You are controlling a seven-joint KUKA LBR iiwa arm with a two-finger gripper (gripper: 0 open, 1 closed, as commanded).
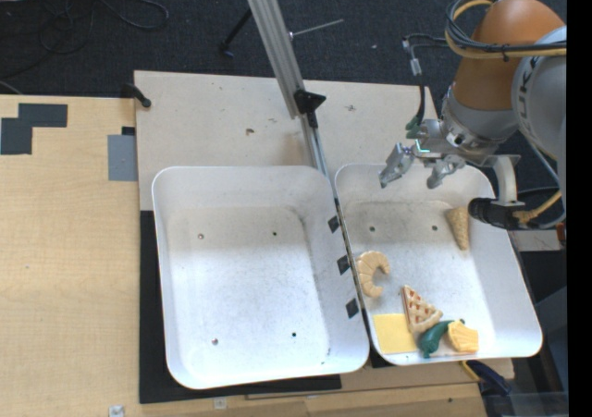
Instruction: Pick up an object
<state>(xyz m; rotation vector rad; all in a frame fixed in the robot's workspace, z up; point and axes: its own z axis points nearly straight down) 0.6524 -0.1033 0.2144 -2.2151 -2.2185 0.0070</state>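
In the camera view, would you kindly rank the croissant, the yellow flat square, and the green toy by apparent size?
1. Yellow flat square
2. Croissant
3. Green toy, though it is partly overlapped by neighbours, so this is less sure.

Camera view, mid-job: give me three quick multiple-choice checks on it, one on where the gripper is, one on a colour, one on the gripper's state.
1. Where is the gripper?
A. above the right bin's far edge
B. low inside the left bin
C. over the wooden bench top

2. What colour is the flat square at the right bin's near end?
A. red
B. yellow
C. blue

3. What state is the gripper in?
A. shut on the croissant
B. shut on the waffle slice
C. open, holding nothing

Answers: 1 A, it hangs over that bin's far rim. 2 B, the square is pale yellow. 3 C, its fingers are spread with bare space between them.
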